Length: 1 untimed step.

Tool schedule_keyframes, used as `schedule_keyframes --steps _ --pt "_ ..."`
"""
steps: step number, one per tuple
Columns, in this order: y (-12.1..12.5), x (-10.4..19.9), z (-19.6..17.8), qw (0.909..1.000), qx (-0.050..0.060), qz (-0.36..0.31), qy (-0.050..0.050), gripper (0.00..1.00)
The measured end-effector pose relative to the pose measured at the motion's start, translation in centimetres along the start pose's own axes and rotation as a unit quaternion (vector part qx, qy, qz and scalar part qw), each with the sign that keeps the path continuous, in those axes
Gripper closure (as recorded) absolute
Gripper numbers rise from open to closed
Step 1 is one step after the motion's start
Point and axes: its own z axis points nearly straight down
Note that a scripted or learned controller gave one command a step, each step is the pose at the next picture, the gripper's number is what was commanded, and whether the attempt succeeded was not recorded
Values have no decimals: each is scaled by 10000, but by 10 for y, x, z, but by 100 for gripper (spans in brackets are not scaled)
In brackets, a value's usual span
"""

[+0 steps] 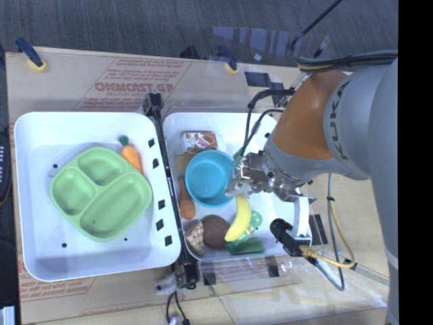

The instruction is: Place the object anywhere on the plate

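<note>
The end effector (245, 175) is seen right of the frame's centre, low over the right bin (270, 124), just beside the right rim of a blue bowl (208, 177) and just above the upper tip of a banana (238, 219). Whether it is spread or pressed together cannot be told, as it is blurred and partly hidden under the wrist. Nothing is seen pinched in it. The grey arm with its orange band (308, 124) is seen reaching in from the right edge of the frame.

Around the bowl in the right bin, a small red and white packet (199, 141) is found above it, a brown oblong item (186, 205) at its lower left, and a dark brown round object (215, 230) below it, touching the banana. A green item (247, 246) lies under the banana's lower end.

In the left bin (30, 181), a green divided plate (101, 193) is seen at centre left of the frame. A carrot (131, 157) lies against the plate's upper right rim, outside its compartments.

The bins rest on a cardboard-covered surface (88, 80).
</note>
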Motion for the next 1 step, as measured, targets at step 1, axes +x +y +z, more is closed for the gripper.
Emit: schedule_keyframes --steps 1 --pt "0 0 0 10000 0 -1 0 0"
